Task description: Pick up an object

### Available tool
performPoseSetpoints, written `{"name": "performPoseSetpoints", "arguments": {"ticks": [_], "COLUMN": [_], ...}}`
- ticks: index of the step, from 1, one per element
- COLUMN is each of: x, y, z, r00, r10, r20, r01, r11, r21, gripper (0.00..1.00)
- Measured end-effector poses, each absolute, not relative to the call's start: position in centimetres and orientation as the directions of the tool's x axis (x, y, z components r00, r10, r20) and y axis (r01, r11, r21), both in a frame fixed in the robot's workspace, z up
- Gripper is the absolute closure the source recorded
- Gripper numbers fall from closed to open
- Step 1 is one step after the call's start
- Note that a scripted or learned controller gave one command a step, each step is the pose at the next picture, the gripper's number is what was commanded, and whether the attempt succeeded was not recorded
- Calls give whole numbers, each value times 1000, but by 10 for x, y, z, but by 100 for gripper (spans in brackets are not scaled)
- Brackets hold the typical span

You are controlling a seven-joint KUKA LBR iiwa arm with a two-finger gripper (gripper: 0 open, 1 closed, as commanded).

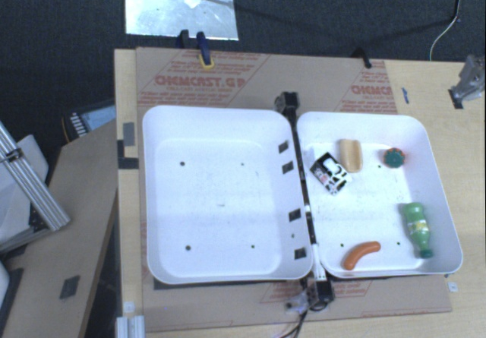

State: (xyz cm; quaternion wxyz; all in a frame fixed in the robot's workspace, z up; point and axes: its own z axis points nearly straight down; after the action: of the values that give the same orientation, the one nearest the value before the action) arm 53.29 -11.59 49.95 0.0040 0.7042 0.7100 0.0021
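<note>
A grey piece that I am taking for the gripper [468, 84] is poking in at the 3 o'clock edge of the view, past the far corner of the right bin [440, 177]. Whether it is spread or pressed together I cannot tell. Nothing is showing between its tips, so I am judging that the pick is not yet begun.

All the candidates are lying in the right bin, with the left bin [152, 177] sitting just beside it on the worktop [250, 74]:

- A tan block [349, 154] is resting at about 11 o'clock in that bin.
- A black-and-white box [330, 173] is lying tilted, just beside the block and towards 8 o'clock from it.
- A small teal round thing [393, 157] is sitting at 1 o'clock, apart from the rest.
- A green bottle [416, 229] is lying on its side at 4 o'clock, close along the wall.
- An orange sausage [361, 254] is lying at 6 o'clock, near the front wall.

Several things are threatening the grasp:

- The bottle and the sausage are hugging the walls, so a descent there is risking a strike on the rim.
- Both are rounded and are likely to roll out of a closing pinch.
- The block and the box are nearly touching, so a reach for one is liable to nudge the other, or to catch both badly.
- The teal thing is small and is easily missed or flicked away.
</note>
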Motion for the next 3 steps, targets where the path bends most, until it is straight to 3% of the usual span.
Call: {"name": "performPoseSetpoints", "arguments": {"ticks": [3], "x": [589], "y": [97], "z": [535], "r00": [-10], "r10": [1000], "r20": [2], "r01": [1000], "r11": [10], "r21": [3], "gripper": [100]}}
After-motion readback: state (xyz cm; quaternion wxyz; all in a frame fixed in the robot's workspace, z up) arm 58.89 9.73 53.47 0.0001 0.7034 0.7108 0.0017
